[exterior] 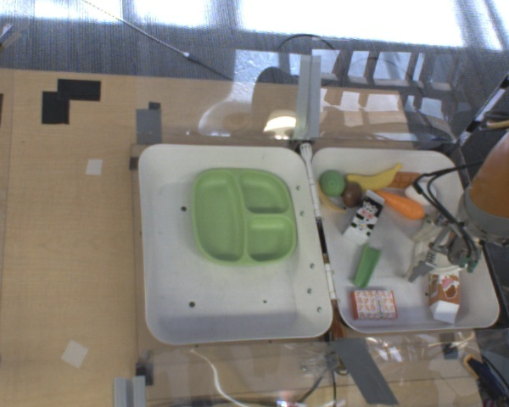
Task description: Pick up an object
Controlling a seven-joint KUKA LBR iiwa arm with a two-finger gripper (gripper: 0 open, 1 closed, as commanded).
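Note:
The right bin holds several small objects. Along its far side lie a green ball, a yellow banana, a small brown piece and an orange carrot. A black-and-white carton and a green block lie near the middle. A red box sits at the front. A brown-and-white carton rests at the front right. My gripper hangs open over the bin's right part, just above that carton, with nothing between its fingers.
The left bin bears a green divided plate. A raised divider separates the two bins. The grey arm with its orange band and black cables crosses the right bin's right edge.

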